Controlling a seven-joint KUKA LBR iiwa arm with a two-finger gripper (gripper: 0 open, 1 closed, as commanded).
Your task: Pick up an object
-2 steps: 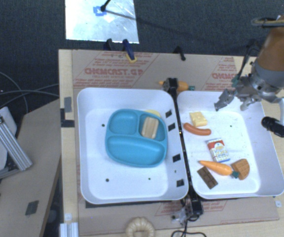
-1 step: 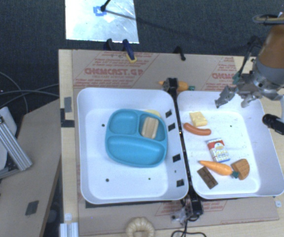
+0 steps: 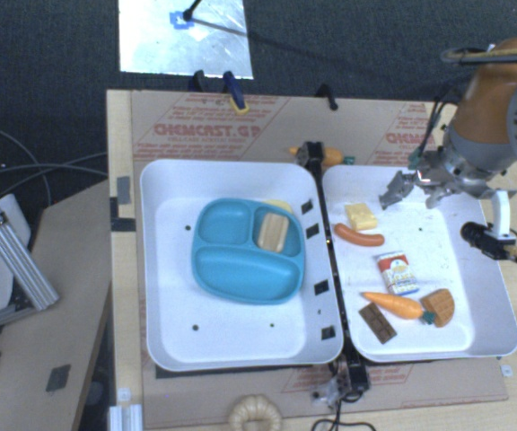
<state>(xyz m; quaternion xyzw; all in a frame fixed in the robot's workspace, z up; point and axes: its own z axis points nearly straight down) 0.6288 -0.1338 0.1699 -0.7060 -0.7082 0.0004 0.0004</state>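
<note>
The claw (image 3: 416,187) hangs over the far edge of the right bin (image 3: 492,330), its two fingers spread apart with nothing between them. The landmark to watch is the cheese slice (image 3: 361,216), a pale yellow square lying flat on the bin floor. It sits just beside the claw, down toward the near side of the bin and a little toward the divider between the bins, and it looks like the closest target for a pick. Just past the cheese, on its near side, lies the sausage (image 3: 358,236), with its long axis running across the bin, roughly parallel to the far rim. Further on from the cheese toward the near rim come the small carton (image 3: 397,273), then the carrot (image 3: 393,305), lying crosswise with its leafy end toward the cookie (image 3: 438,305), and the chocolate bar (image 3: 377,322) nearest the front. Well apart from the cheese, across the divider, the blue tray (image 3: 232,272) holds a slice of bread (image 3: 272,233) in the left bin (image 3: 164,330). My read: a short drop down and toward the cheese is what the pick turns on.
</note>
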